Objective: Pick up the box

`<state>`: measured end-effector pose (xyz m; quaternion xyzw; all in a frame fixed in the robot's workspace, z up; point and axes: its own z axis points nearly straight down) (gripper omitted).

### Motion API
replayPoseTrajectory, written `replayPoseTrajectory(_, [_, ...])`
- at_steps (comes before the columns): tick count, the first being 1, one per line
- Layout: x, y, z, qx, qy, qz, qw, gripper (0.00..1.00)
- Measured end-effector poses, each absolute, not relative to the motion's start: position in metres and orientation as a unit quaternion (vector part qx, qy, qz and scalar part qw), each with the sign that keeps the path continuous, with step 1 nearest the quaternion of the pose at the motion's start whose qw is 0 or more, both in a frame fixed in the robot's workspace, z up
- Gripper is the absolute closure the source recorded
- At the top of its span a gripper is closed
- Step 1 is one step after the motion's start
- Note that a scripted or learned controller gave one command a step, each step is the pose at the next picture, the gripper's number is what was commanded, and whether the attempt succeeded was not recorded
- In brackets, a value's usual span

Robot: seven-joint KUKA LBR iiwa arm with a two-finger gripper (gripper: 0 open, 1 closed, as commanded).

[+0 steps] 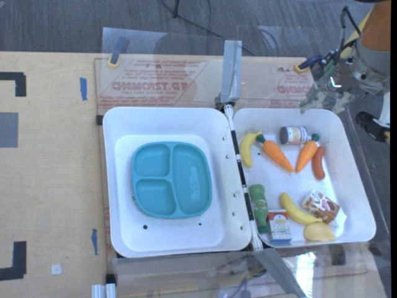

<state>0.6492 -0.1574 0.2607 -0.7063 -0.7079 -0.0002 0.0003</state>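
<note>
One fixed camera looks down at a slant from above the bench [49,166], both white bins [118,185] in frame.

arm: upper right, raised | pincer [322,98]: pointing down, fingers unclear

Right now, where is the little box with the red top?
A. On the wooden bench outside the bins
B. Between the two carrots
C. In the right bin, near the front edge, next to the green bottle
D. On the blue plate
C. The box lies in the right bin at its front edge, right beside the green bottle, while the blue plate sits in the left bin.
</note>
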Motion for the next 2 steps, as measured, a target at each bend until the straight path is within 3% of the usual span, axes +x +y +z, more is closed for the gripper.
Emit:
replayPoseTrajectory(1, [0.52, -0.174, 0.162, -0.65, -0.76, -0.0001, 0.0, 0.0])
replayPoseTrajectory(2, [0.562, -0.118, 0.089, -0.578, -0.816, -0.0014, -0.003, 0.0])
